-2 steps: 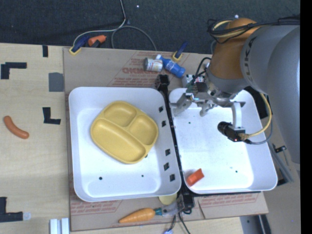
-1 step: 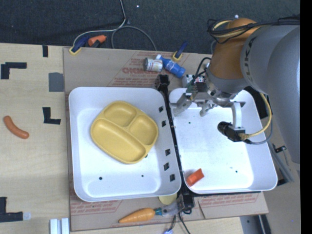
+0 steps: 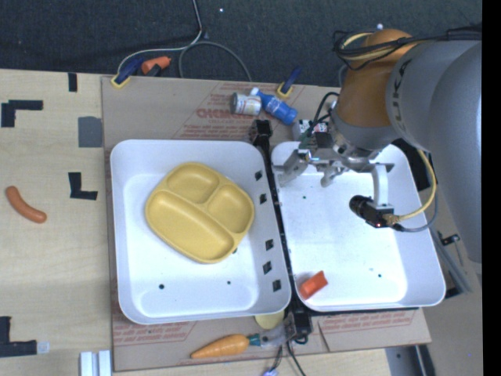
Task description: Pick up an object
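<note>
Right bin [image 3: 407, 288], frame centre-right: orange block [image 3: 313, 283] near lower-left corner. Gripper [image 3: 311, 168] near bin's upper-left rim, well apart from block; finger spread: cannot tell; nothing seen held. Left bin [image 3: 125, 210]: yellow divided plate [image 3: 200, 211].

Risk: straight descent here likely closes on bare floor or clips rim; block beside wall likely hampers finger placement.

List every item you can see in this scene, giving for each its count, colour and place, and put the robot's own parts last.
bins: two, white, side by side on the bench
divided plate: one, yellow, in the left bin
small block: one, orange, near the front of the right bin
toy carrot: one, orange, on the bench in front of the bins
sausage: one, orange-red, on the bench far left
bottle: one, blue and white, lying behind the bins
clamps: two, behind the bins
arm: one, grey with orange band, from the right
gripper: one, over the right bin's back
</note>
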Robot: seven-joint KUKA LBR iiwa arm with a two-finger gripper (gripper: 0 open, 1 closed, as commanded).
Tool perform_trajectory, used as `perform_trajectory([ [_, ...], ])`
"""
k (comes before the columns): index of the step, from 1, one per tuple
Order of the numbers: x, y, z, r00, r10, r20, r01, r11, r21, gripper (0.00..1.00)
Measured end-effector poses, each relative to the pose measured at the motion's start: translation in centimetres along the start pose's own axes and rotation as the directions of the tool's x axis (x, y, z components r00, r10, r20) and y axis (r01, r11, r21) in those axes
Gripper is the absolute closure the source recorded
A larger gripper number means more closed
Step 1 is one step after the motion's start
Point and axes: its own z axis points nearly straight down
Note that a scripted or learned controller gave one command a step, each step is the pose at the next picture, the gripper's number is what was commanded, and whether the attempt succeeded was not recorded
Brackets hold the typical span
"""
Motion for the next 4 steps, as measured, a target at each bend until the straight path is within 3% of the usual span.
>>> perform_trajectory([
  [4,0.00,0.00,0.00,1.000,0.000,0.000,0.000,1.000,0.000,0.00],
])
